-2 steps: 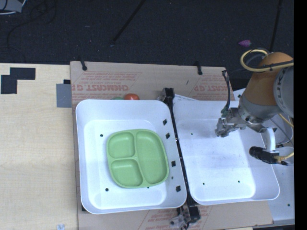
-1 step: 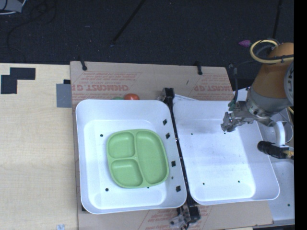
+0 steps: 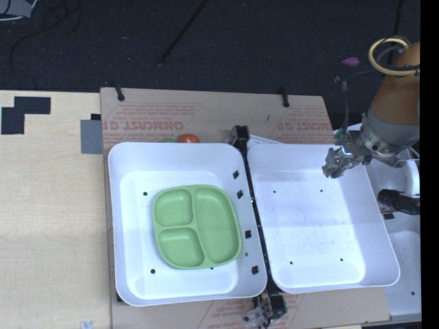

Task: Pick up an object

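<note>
Pale wood makes up the surface [image 3: 48, 204], and on it lies a sheet of brown cardboard [image 3: 206, 115] that carries the two bins side by side. Of these, the left bin [image 3: 130, 166] holds the only thing that I judge suitable for picking: a green plate [image 3: 197, 226] with three compartments, lying flat near the middle of the bin floor, a little toward the near side. The right bin [image 3: 309, 218] shows its white floor with a few small dark dots. The arm [image 3: 394, 105] enters from the right, and its gripper [image 3: 336, 162] is above the far right corner of the right bin, well apart from the plate. Whether it is spread or pressed together I cannot tell, because it appears only as a small grey cluster; nothing can be seen held in it. I judge that the task is in the approach step and that no grasp has begun. The next move calls for travel to the left over the raised rims and the dark clips where the two bins meet, then a descent onto the plate. The plate is low and wide, so probably only its rim or a divider offers a place to pinch. Room above both bins is open, but the sloped bin walls leave little space beside the plate. A small red object [image 3: 188, 139] lies behind the left bin, outside it.
</note>
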`<control>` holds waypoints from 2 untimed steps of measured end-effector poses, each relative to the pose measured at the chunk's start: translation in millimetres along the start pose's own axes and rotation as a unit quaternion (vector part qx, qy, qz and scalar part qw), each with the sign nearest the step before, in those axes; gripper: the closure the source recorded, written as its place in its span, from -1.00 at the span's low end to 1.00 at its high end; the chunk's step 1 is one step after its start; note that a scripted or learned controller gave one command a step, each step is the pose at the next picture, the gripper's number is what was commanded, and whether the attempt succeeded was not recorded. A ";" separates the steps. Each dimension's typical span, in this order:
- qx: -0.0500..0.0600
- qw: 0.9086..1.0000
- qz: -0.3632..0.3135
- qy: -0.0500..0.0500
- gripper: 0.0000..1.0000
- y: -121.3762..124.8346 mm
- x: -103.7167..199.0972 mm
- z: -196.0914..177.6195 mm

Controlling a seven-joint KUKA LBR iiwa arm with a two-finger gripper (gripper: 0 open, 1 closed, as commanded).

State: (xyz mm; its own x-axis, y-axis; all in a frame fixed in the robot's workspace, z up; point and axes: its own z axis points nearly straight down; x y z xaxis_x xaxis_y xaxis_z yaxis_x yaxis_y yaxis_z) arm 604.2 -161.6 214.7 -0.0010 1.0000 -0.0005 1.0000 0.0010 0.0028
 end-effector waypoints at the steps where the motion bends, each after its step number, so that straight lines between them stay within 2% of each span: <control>1: 0.000 1.000 0.000 0.000 1.00 2.5 4.8 -44.2; 2: 0.003 1.000 -0.001 0.001 1.00 -7.8 54.7 -47.9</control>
State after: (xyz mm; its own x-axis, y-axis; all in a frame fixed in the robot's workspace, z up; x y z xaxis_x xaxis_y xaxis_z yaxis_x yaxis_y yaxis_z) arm 596.2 -106.8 262.5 -0.0025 1.0000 0.0015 1.0000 0.0025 -0.0032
